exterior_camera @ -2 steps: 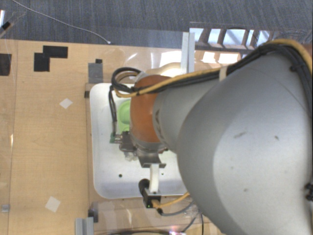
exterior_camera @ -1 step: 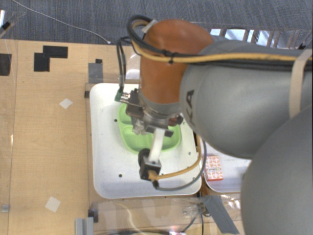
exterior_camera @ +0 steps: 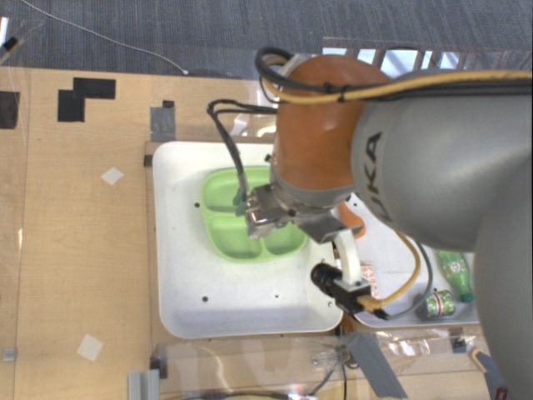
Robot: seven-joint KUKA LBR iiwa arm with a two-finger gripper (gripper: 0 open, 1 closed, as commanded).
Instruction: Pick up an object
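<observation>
Green divided tray (exterior_camera: 229, 215) is lying directly under our gripper (exterior_camera: 265, 215), in the left bin (exterior_camera: 179, 307). We're hovering over its right half, wrist blocking the contact, so grip state: cannot tell. Green bottles (exterior_camera: 445, 286) are sitting well off to the arm side, in the other bin.

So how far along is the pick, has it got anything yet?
Done: the arm has reached over the left bin and sits above the green divided plate. In hand: nothing I can confirm; the wrist hides the claw, so a grasp cannot be judged. Left: the plate looks to lie in the bin, and the green bottle and can sit in the right bin, so the lift remains.
</observation>
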